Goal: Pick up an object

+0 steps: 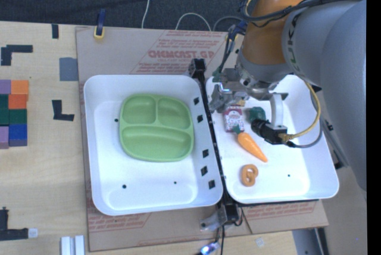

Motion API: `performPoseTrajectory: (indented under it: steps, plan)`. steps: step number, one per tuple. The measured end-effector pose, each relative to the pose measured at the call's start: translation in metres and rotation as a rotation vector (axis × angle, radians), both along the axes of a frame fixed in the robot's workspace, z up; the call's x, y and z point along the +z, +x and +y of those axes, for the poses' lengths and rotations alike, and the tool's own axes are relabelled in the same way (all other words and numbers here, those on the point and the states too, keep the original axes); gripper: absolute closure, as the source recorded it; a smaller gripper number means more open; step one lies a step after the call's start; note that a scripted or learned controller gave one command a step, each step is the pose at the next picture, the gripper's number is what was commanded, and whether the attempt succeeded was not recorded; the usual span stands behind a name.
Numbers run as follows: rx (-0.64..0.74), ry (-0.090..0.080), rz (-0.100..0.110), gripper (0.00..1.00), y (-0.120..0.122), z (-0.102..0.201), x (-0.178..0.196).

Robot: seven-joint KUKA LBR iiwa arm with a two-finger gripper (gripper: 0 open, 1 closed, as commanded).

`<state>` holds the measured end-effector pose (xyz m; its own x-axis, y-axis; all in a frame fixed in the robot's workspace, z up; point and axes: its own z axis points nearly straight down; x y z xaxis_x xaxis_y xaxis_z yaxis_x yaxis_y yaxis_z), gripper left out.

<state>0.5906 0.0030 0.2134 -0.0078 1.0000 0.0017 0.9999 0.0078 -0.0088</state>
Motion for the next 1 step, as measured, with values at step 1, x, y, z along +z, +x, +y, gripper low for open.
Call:
performPoseTrajectory:
  steps: [1]
  plan:
    - [0.000, -0.001, -0.001, 1.00, 0.0134, 0.0539, -0.0054]
